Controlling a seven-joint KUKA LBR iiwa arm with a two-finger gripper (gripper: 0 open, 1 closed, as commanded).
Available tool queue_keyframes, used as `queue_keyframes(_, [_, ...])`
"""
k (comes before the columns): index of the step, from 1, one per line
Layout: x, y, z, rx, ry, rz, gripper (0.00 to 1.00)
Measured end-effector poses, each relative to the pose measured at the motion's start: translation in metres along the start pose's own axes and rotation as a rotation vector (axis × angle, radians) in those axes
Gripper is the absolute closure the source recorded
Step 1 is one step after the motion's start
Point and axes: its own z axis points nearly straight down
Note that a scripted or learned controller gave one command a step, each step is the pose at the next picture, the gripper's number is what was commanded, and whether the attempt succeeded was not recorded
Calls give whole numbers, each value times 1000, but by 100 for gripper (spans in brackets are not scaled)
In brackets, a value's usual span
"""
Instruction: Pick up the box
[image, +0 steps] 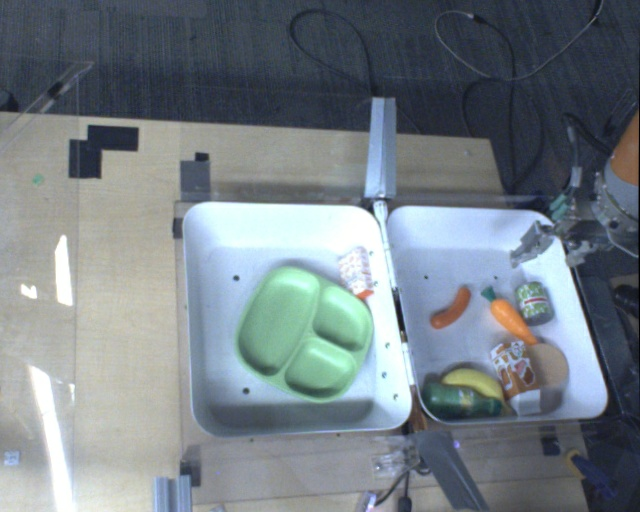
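Observation:
A small white box with red and orange print (511, 367) lies near the front right of the right bin (440, 235), against a tan round piece (552, 366). A white packet with red print (355, 270) leans on the right wall of the left bin (215, 300), beside the green plate. My gripper (540, 238) hangs over the right bin's far right corner, well behind the box and apart from every object. Nothing shows in its grasp.
A green divided plate (305, 332) fills the middle of the left bin. The right bin also holds a sausage (451, 306), a carrot (511, 318), a small can (534, 302), a banana (472, 379) and a dark green bottle (460, 400). Cables trail behind the bench.

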Motion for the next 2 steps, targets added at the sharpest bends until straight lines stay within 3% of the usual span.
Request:
queue_keyframes(1, [19, 42, 140, 0, 0, 70, 0])
queue_keyframes(2, [-21, 70, 106, -4, -1, 184, 0])
